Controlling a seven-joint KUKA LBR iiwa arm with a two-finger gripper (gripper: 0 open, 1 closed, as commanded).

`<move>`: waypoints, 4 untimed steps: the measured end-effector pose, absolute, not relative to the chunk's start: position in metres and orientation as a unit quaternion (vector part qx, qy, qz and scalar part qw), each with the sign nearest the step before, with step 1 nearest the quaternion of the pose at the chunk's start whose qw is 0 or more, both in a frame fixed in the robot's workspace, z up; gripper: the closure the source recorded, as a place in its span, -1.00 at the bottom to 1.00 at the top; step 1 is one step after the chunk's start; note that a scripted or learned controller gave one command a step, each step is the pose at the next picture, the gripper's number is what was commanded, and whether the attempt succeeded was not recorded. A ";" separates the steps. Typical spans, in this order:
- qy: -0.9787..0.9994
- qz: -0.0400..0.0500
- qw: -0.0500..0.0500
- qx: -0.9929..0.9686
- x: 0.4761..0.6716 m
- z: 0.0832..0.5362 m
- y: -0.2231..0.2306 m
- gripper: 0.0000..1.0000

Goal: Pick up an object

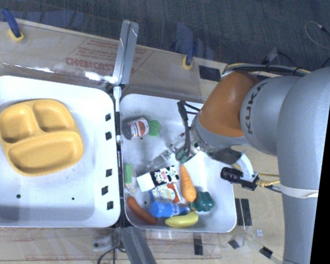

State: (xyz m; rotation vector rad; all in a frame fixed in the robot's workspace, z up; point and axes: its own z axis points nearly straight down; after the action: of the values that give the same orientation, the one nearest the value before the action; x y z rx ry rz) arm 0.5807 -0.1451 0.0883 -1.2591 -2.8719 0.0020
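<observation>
Robot claw (177,151), grip state unclear, hovers in right bin (227,115); toy carrot (187,184) lies just toward the worktop's near edge.

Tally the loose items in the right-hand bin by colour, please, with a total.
Orange: 2, carrot and sausage
Yellow: 1, banana
Blue: 1, blue toy
Dark green: 1, green toy
Red-brown with green cap: 1, jar
White printed: 1, carton
Total: 7

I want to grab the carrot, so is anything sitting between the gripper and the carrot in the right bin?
Nothing visible. The gripper hangs just up-left of the carrot, with bare bin floor between them. A black-and-white carton lies against the carrot's left side.
</observation>
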 end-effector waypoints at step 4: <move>-0.914 0.002 0.003 -0.407 0.653 0.096 -0.109 1.00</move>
State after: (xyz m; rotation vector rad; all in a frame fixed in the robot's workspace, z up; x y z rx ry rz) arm 0.6525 -0.1087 0.0956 -1.2752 -2.8642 0.0049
